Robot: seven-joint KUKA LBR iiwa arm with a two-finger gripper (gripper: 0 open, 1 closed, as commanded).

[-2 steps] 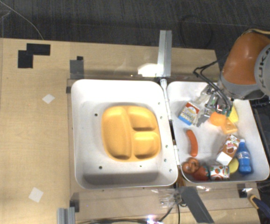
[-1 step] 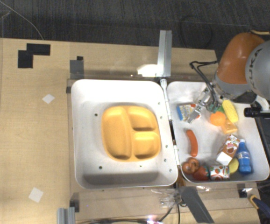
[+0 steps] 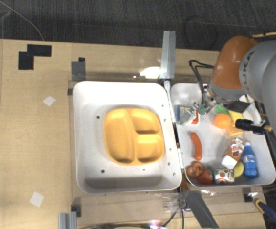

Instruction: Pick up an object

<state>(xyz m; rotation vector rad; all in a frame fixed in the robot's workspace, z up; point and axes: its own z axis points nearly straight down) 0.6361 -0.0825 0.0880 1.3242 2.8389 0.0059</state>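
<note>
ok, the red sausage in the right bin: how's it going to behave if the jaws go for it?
The red sausage looks rounded and smooth, so it may roll or squirt out of a pinch. It lies alone on bare bin floor, so a push would probably slide it freely. It looks like a small toy, likely light and fairly stiff.

A yellow three-compartment tray [image 3: 132, 135] lies in the middle of the left white bin [image 3: 88, 175]. The bench [image 3: 28, 147] is pale wood, with black block marks [image 3: 33, 54] near its far left edge and small pale squares [image 3: 49, 100] scattered on its surface. A grey metal post [image 3: 168, 51] stands upright behind the seam between the two bins. Dark carpet [image 3: 104, 8] runs beyond the bench.
</note>
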